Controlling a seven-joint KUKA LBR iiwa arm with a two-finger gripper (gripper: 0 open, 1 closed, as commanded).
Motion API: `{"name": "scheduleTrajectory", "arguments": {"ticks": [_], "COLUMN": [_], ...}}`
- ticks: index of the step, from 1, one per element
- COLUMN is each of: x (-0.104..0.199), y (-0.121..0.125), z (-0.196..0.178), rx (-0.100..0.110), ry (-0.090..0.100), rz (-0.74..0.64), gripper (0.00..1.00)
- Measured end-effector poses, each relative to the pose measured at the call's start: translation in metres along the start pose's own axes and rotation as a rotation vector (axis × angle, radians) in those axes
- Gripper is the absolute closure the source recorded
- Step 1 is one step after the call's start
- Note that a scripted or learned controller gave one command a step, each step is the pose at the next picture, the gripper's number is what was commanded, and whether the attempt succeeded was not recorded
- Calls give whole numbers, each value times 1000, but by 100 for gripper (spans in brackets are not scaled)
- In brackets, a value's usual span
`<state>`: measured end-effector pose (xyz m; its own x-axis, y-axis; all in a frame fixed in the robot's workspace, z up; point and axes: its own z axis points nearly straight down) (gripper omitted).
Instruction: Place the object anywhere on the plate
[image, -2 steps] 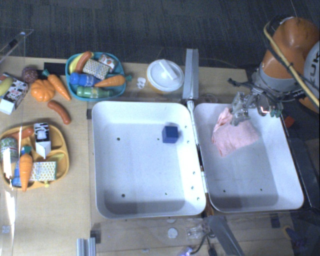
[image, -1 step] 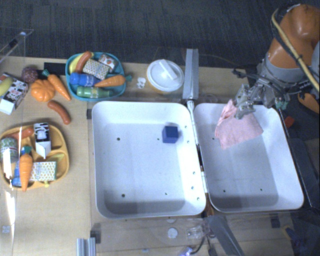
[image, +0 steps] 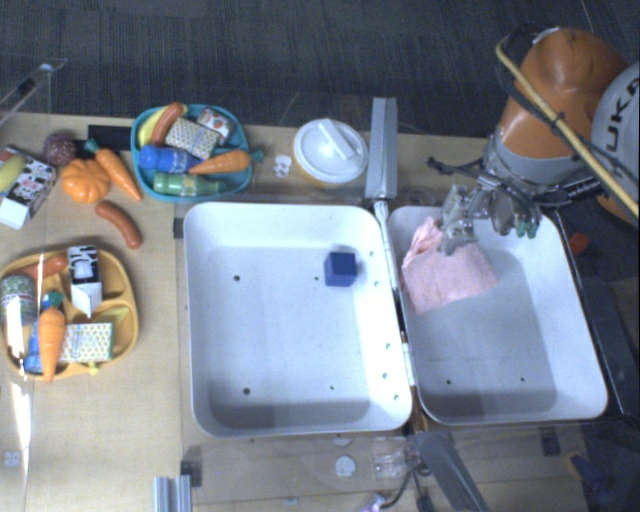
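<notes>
A small blue cube (image: 341, 268) lies in the left bin (image: 250, 400), near its upper right corner. A pink plate (image: 448, 278) rests in the upper left part of the right bin (image: 520, 390), with its far left edge raised against the bin wall. My gripper (image: 458, 226) hangs over the plate's far edge, right beside the raised pink part. Whether it touches or holds the plate is hidden by the gripper body. The cube is well apart from the gripper, across the divider between the bins.
A white lidded bowl (image: 331, 150) stands behind the bins. At the left of the bench, a blue basket (image: 192, 150) and a yellow tray (image: 70, 315) hold toy food, with loose toy vegetables (image: 100, 180) nearby. The arm (image: 550, 100) enters from the upper right.
</notes>
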<state>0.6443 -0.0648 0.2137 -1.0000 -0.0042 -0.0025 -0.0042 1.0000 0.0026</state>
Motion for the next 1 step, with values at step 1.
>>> {"name": "scheduleTrajectory", "arguments": {"ticks": [1], "x": [18], "y": [39], "z": [3], "rx": [1], "ry": [0], "rz": [-2], "gripper": [100]}}
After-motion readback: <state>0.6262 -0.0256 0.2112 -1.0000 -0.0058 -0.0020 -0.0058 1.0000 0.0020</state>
